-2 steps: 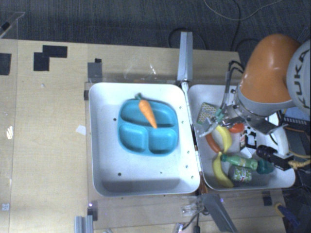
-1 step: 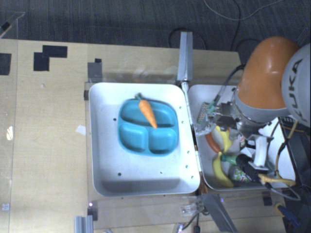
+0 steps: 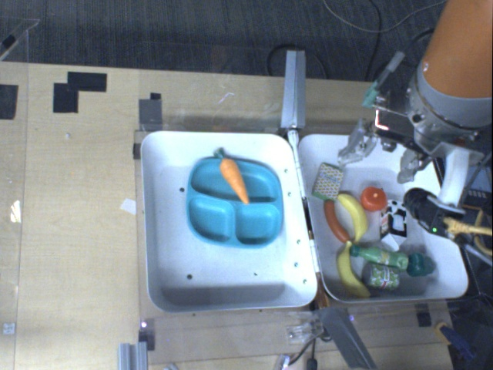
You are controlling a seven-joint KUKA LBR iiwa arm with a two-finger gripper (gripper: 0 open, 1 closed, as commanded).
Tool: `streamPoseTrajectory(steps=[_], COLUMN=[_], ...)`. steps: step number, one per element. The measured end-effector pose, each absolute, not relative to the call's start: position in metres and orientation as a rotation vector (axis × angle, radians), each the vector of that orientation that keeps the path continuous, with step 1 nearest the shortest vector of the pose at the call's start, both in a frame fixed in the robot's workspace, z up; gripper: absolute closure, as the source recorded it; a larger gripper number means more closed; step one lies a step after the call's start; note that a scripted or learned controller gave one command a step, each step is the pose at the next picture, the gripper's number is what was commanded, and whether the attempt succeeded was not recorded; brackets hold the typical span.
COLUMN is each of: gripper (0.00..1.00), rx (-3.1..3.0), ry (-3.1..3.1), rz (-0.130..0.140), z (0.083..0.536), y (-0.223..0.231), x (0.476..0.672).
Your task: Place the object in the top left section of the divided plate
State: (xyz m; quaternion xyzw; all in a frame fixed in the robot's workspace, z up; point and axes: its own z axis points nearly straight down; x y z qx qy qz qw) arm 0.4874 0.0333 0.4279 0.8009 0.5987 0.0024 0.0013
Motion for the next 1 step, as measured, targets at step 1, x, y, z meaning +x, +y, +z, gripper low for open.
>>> streamPoseTrajectory(steps=[1], gripper=[0.00], rx=[2.634], ry=[1.709], rz=[0.003], z=[0.4347], y=[0.0360], x=[0.4873])
